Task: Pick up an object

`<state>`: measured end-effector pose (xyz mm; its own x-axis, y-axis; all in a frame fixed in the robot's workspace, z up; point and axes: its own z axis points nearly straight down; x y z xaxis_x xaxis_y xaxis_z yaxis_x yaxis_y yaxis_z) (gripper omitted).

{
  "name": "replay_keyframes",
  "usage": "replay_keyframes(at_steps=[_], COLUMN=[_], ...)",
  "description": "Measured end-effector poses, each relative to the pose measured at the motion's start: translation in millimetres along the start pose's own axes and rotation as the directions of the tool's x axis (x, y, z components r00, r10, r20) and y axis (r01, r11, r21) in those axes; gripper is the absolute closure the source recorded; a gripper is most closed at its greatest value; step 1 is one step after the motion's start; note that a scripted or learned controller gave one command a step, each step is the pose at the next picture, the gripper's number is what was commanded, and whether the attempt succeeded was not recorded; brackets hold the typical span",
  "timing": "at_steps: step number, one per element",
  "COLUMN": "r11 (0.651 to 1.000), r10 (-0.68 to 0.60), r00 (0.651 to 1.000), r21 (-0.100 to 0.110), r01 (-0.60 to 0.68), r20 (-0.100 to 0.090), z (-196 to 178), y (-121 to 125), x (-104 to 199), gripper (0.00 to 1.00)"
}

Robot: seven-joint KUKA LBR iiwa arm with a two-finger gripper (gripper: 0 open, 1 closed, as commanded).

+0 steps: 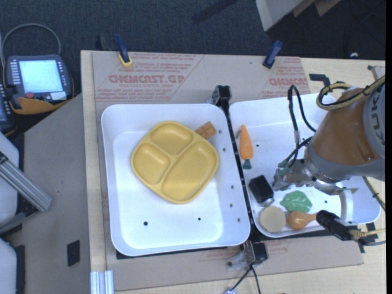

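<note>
The right bin (269,118) holds an orange carrot (245,143) near its left wall. A small black block (261,188) lies further forward. At the front of the bin lie a green leafy piece (296,199), a round beige piece (273,218) and a brown drumstick-shaped piece (300,219). My gripper (286,177) hangs low over the right bin, just above the green piece and right of the black block. Nothing shows in its grasp.
The left bin (122,164) carries a yellow divided plate (176,161), with a small brown block (206,130) at the plate's far right edge. The bins' shared wall (236,164) runs just left of the carrot and the black block. The arm covers the right bin's right half.
</note>
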<state>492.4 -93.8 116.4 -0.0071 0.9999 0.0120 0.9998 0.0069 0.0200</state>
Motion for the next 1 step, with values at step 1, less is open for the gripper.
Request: replay_keyframes(at_steps=[1], r11=[1.000], r10=[0.005], r00=[1.000], r21=[0.013], r01=[-0.006], r20=[0.014], z=[-63.1], y=[3.9], x=[2.5], gripper=[1.00])
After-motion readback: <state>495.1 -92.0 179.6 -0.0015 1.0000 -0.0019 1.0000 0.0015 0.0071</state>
